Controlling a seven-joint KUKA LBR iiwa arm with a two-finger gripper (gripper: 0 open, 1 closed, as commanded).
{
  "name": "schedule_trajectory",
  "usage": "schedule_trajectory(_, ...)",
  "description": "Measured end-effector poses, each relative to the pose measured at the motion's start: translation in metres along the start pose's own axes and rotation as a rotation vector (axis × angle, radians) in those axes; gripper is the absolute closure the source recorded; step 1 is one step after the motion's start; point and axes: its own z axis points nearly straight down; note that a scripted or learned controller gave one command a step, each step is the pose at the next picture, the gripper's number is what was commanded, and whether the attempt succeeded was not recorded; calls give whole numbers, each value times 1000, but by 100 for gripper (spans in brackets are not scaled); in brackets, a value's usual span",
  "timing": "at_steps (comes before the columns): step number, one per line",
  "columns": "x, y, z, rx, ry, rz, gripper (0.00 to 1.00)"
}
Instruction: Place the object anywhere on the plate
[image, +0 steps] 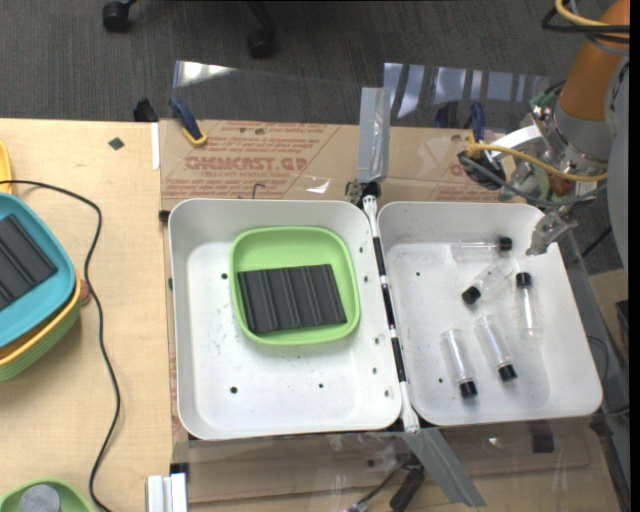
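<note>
Camera view: green plate (293, 251) in left bin (200, 380), carrying only dark ribbed insert (291, 298). Five clear black-capped vials (490, 345) lie loose in right bin (575, 395), none lifted. Claw (545, 232) hangs over right bin's far right corner, near uppermost vial (480, 246); cannot tell its state. Judgement: task barely begun. Pick, carry across divider, release on plate all remain.

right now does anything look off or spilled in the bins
Nothing looks spilled or broken. Five vials lie on their sides, scattered at different angles in the right bin; that disorder is the only untidy part. The green plate sits flat in the left bin, a black ribbed pad slightly askew on it.
</note>
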Motion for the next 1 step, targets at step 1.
schedule_trajectory(1,-16,24,-13,-1,0,0,0)
